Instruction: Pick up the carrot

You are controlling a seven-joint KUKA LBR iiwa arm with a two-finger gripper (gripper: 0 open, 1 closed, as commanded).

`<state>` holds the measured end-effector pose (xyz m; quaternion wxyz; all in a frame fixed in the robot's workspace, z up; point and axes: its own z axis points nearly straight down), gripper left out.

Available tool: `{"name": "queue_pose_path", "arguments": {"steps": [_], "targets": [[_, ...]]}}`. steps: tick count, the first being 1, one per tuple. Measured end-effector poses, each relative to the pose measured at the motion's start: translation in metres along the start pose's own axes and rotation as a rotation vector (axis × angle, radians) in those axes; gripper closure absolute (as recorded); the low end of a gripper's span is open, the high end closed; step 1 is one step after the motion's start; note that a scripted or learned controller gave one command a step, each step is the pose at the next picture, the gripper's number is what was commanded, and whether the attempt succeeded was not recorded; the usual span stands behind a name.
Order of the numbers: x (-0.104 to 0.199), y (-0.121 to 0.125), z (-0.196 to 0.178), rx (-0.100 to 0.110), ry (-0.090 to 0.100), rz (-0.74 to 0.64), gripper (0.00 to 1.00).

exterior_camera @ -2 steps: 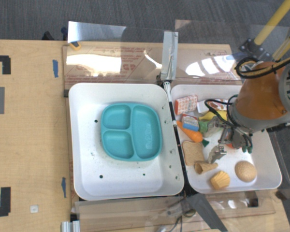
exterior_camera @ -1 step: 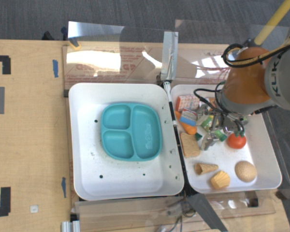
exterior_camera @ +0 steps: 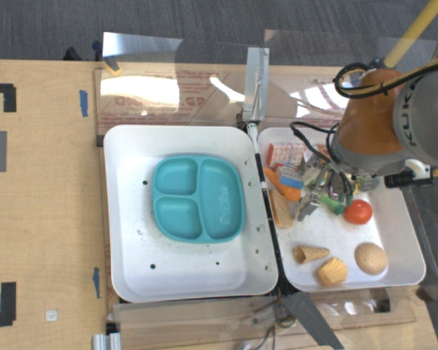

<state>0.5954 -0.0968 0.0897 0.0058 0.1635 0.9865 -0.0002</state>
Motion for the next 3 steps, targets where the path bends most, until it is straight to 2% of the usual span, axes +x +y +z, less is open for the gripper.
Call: {"name": "queue_pose_path", "arguments": {"steps": [1, 2, 3], "targets": [[-0.024, 0.011, 0.001, -0.001, 0.001, 0.024, 0.00], [-0.018, 0.008, 0.001, -0.001, 0.002, 0.104, 0.00], [0.024, -0.003, -0.001, -0.001, 0.000, 0.183, 0.00]]}}
